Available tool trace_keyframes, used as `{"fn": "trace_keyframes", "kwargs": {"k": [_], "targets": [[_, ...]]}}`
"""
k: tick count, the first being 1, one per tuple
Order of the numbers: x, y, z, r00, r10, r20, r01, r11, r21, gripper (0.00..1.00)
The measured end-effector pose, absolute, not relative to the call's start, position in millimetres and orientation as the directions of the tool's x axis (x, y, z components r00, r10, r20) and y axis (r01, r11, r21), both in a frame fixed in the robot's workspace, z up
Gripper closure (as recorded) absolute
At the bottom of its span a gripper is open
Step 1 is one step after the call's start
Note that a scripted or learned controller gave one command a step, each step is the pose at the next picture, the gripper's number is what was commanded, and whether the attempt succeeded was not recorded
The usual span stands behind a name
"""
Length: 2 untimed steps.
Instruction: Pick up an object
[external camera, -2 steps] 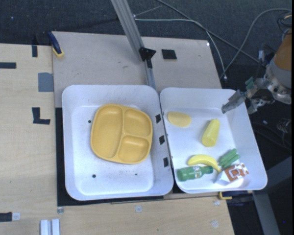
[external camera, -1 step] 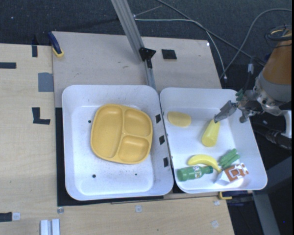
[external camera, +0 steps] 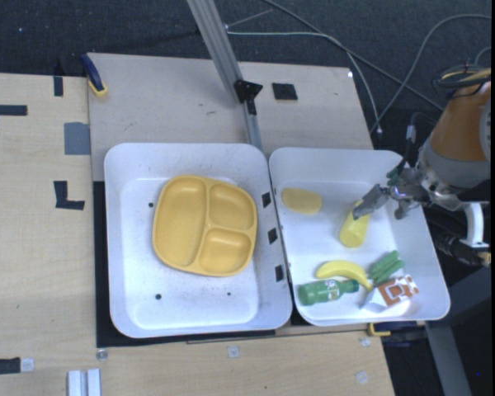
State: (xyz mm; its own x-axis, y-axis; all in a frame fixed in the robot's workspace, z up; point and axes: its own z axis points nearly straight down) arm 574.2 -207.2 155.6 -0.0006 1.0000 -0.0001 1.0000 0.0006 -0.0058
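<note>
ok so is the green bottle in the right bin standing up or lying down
Lying down. The green bottle rests on its side on the floor of the right bin, just below the banana.

There is one camera, fixed high above the pale wooden bench (external camera: 181, 97), and it looks down at a slant. It stands far enough to take in both shallow white plastic bins: the left bin (external camera: 120, 246) and the right bin (external camera: 330, 159) lie side by side near the middle. The grey arm with the orange band (external camera: 460, 130) enters from the right edge.
</note>
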Motion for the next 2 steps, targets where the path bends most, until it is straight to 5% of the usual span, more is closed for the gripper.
{"fn": "trace_keyframes", "kwargs": {"k": [1,2], "targets": [[568.9,-208,111,-0.001,1.0,0.0,1.0,0.001,-0.006,0.0],[570.2,-208,124,-0.002,1.0,-0.001,1.0,0.002,-0.002,1.0]]}}
